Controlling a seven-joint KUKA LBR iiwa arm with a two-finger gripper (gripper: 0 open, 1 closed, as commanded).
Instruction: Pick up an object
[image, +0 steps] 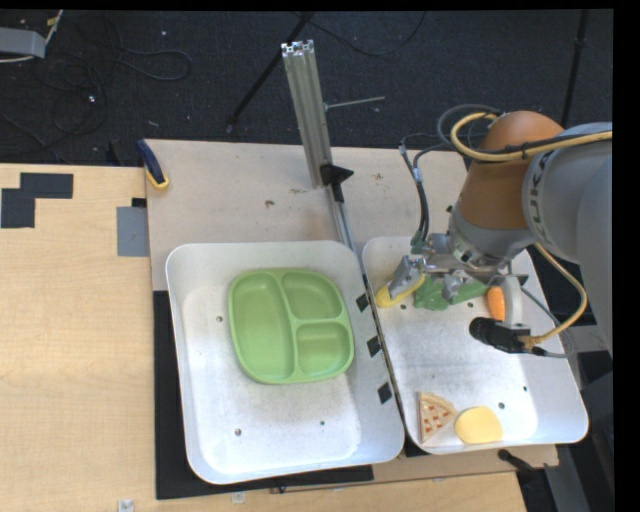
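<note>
My gripper (432, 277) hangs low over the back of the right bin (450, 370), under the orange wrist band. A green object (432, 296) lies right beneath it, and a yellow banana-like piece (396, 291) pokes out at its left by the bin's left wall. An orange carrot-like piece (495, 302) lies just to the right. Near the bin's front lie a pizza slice (433, 415) and a yellow lemon-like lump (478, 425). Whether the green object is between the fingers is hidden.
The left bin (200, 420) holds a green divided plate (291, 325). A metal post (310, 110) rises behind the bins. Black clips sit along the divider between the bins. Open floor lies in the right bin's middle.
</note>
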